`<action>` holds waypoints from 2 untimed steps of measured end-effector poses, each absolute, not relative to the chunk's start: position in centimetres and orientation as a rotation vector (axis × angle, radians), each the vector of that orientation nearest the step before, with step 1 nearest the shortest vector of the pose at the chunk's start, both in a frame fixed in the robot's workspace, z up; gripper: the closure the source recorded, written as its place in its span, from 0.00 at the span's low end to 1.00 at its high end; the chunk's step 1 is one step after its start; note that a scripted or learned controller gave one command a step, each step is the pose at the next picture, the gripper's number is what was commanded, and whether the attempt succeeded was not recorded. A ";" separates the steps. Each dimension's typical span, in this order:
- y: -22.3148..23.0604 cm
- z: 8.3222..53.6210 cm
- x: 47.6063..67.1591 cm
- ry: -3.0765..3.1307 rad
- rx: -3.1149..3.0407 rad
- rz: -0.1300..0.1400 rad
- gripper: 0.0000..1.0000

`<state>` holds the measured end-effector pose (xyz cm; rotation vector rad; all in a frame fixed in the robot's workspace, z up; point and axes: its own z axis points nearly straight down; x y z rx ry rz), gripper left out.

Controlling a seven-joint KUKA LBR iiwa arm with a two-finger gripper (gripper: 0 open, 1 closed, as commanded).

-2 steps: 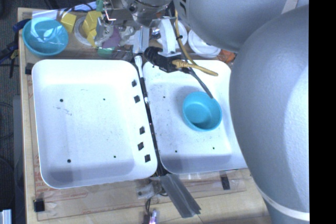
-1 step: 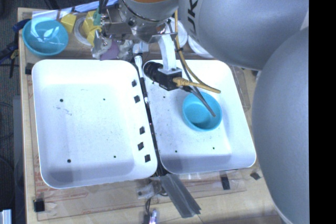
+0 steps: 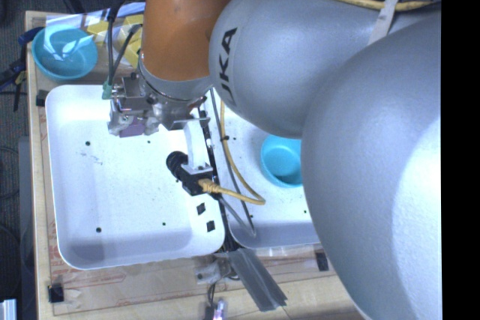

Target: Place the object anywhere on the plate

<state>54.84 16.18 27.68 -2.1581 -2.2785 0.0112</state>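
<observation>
The claw (image 3: 131, 120) hangs over the left bin (image 3: 82, 236); whether it grips anything I cannot tell. Next, it must reach the blue plate (image 3: 281, 161) at its right.

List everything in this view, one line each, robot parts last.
White bins: two, side by side on the bench; left bin, right bin largely under the arm.
Blue bowl: one, light blue, on the bench beyond the left bin's far left corner.
Blue round dish: one, light blue, in the right bin, partly hidden by the arm.
Arm: one, grey with an orange band, reaching in from the right.
Tool: one, over the left bin's far part.
</observation>
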 end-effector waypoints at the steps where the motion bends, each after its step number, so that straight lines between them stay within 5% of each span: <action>1: 20.7 18.3 59.6 -2.462 -1.944 0.012 1.00; 2: 14.7 22.6 60.6 -2.221 -2.220 0.006 1.00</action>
